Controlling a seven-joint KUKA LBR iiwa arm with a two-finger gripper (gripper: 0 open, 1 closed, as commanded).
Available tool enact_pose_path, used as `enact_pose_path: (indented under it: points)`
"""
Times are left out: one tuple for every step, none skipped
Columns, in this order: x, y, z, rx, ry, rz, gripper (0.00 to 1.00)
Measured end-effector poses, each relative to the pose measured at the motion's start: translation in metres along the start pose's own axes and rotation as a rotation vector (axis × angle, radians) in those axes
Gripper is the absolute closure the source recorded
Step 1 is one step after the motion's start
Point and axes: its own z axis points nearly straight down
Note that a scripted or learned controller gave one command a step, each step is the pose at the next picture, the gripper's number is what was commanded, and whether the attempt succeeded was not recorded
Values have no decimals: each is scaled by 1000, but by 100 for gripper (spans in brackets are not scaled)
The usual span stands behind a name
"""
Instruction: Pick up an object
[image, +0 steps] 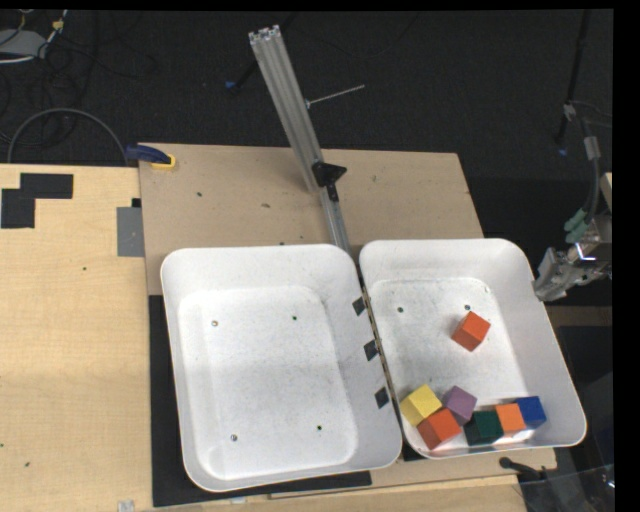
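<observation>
Blocks sit in the right bin (520, 262); gripper (562, 275) off its right rim.

We note an orange cube (471, 330) alone mid-bin, tilted. Along the near wall we count a cluster: yellow cube (421, 402), red cube (439, 428), purple cube (460, 402), green cube (484, 427), another orange block (511, 417) and a blue cube (531, 410), packed close, several touching. The gripper hangs outside the bin, well apart from every block; we cannot tell how its jaws stand. Left bin (190, 270) lies alongside.

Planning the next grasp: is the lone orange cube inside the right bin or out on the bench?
Inside: the orange cube rests on the right bin floor, apart from the others.
</observation>
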Motion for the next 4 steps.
enact_pose_path:
  points:
    - [101, 0, -45, 4, 3, -6, 100]
    - [99, 1, -53, 10, 0, -10, 100]
    - [99, 1, -62, 13, 0, -21, 100]
    - [100, 2, -71, 16, 0, -31, 100]
